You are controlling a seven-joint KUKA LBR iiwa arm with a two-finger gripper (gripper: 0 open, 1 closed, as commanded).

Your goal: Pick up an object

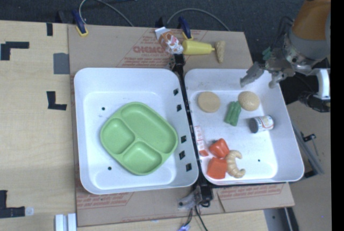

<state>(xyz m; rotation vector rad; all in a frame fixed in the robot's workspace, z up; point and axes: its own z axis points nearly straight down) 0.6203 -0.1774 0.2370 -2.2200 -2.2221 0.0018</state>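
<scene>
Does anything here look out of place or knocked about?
Yes: a yellow toy and a small wrapped item lie on the cardboard behind the bins, outside them. The small can in the right bin lies on its side.

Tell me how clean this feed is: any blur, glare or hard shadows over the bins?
Camera view: soft and slightly grainy overall; the gripper is a little smeared at the right bin's far corner; lighting is even, shadows faint; no strong glare on the green tray; the small can's label is unreadable.
</scene>
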